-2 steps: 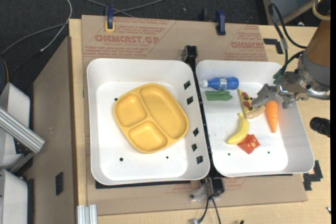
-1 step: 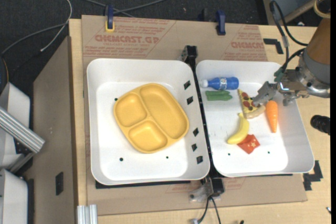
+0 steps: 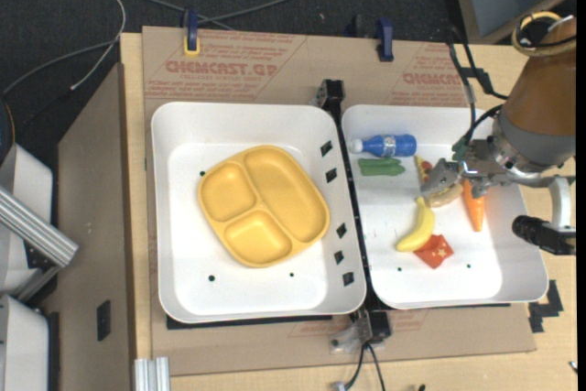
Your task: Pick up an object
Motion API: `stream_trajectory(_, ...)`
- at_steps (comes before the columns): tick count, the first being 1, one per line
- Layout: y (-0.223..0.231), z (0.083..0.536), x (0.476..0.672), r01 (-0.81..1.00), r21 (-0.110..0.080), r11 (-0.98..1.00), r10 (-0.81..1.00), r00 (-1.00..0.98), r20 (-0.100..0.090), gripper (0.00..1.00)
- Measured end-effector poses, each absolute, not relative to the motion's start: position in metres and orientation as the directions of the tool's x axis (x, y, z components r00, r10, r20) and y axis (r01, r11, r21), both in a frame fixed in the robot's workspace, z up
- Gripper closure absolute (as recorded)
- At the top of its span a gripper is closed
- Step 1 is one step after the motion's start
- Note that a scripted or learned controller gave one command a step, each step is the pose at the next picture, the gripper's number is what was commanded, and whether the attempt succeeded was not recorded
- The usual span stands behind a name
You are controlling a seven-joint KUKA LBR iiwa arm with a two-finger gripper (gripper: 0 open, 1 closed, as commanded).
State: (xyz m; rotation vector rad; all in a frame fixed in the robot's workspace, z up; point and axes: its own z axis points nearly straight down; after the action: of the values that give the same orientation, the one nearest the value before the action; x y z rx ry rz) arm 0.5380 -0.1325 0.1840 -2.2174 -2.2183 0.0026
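My gripper (image 3: 445, 184) hangs low over the right bin (image 3: 494, 275), just above the top end of a yellow banana (image 3: 418, 229). An orange carrot (image 3: 474, 207) lies right of the gripper. A red block (image 3: 434, 251) sits below the banana. A blue-capped bottle (image 3: 387, 145) and a green pod (image 3: 380, 167) lie at the bin's upper left. A small red and yellow piece (image 3: 423, 168) peeks out left of the gripper.
The left bin (image 3: 174, 224) holds a yellow divided plate (image 3: 263, 203). A black divider with clips (image 3: 341, 197) runs between the bins. The arm's orange band (image 3: 545, 87) looms over the right bin's upper right corner.
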Motion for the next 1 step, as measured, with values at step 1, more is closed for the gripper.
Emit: stream_trajectory(1,-0.1232,0.1254,0.5335,1.000,-0.008,0.000,1.000,0.000,0.003,0.00)
